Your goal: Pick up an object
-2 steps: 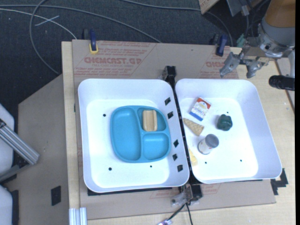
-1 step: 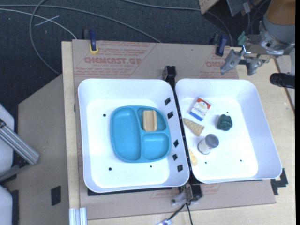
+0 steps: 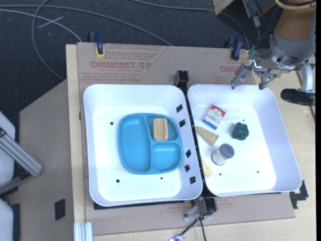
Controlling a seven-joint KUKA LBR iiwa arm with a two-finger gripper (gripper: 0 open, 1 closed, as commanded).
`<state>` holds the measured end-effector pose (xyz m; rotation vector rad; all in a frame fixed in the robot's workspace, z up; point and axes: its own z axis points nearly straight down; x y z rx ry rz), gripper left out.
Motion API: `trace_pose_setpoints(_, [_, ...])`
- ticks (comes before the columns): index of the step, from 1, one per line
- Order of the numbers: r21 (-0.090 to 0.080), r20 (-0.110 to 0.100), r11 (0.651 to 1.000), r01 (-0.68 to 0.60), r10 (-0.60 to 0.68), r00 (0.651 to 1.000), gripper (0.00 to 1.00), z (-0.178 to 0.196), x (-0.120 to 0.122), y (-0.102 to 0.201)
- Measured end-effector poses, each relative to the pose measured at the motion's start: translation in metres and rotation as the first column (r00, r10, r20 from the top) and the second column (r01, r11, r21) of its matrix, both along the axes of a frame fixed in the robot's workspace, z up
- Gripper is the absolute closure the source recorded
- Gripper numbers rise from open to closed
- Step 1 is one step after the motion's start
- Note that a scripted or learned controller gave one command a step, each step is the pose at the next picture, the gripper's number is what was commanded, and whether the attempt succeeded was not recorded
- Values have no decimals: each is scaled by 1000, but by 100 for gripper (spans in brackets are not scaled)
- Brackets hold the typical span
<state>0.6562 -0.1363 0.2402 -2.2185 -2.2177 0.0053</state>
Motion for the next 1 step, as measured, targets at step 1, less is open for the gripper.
trace_pose_setpoints(1, [0, -1, 1000, -1, 1, 1000, 0, -54, 9, -2])
